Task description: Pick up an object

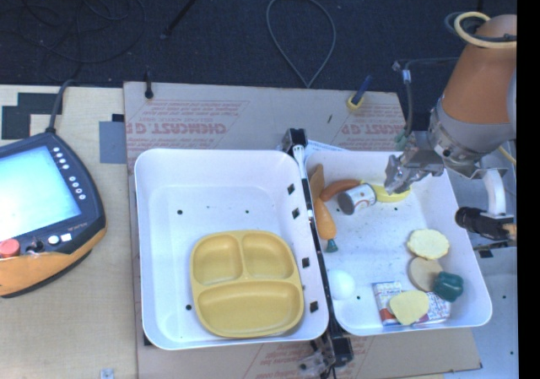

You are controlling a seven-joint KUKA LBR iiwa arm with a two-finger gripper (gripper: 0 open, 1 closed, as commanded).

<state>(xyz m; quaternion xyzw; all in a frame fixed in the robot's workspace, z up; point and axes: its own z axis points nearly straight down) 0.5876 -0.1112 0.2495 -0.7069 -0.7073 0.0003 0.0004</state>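
Observation:
The right bin (378,244) holds several small items. My gripper (402,175) hangs over its far edge, right above a flat yellow piece (390,194). Just left of that lie a small white can (358,197), an orange curved piece (337,188) and a carrot (324,215). Near the front right lie a yellow round slice (428,243), a tan slice (423,271), a green item (448,286) and a yellow chip (409,307) on a printed packet (384,295). A white egg (342,284) rests at the front left.
The left bin (169,175) holds a yellow divided tray (246,283). A teach pendant (42,200) lies on the bench at far left. Black clips (297,143) sit on the rim between the bins. The arm's orange band (481,86) rises at the right.

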